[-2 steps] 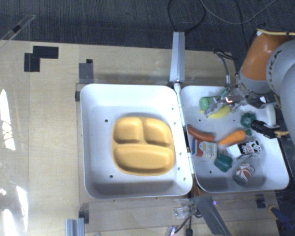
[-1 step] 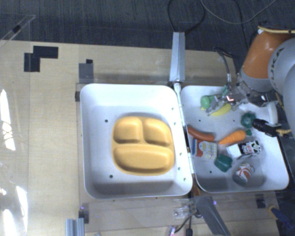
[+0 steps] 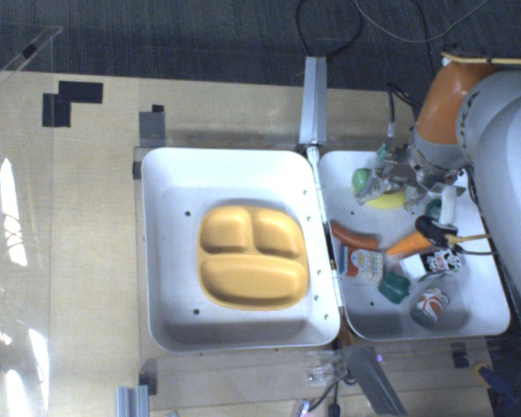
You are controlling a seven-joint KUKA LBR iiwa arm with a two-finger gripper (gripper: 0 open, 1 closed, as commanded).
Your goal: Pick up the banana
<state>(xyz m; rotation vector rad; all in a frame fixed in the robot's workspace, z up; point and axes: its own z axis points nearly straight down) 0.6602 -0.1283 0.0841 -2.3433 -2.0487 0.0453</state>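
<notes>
The banana (image 3: 384,202) lies in the right bin (image 3: 495,320), in its far part, close to the wall that divides the two bins but not touching it as far as I can see. Only a short yellow piece of it is visible, because the gripper (image 3: 392,183) is directly above it and covers the rest. The visible piece runs almost left to right in the camera view, with a light tilt, so I judge that the long axis of the banana lies across the bin and not along it. The gripper hangs down from the orange band of the arm (image 3: 443,102), which reaches in from the right. It seems to be at the banana or just above it; the height I cannot decide from this slanted view. Whether the pincer is spread or pressed together I also cannot tell, because its metal parts mix with the fruit and with a small green object (image 3: 361,180) just beside on the left. So the banana is under the gripper, not to one side, and the coming move depends mostly on the fingers crossing the short width of the banana. A carrot (image 3: 408,245) and an orange-red stick (image 3: 354,234) lie nearer to the camera, apart from the banana.
</notes>
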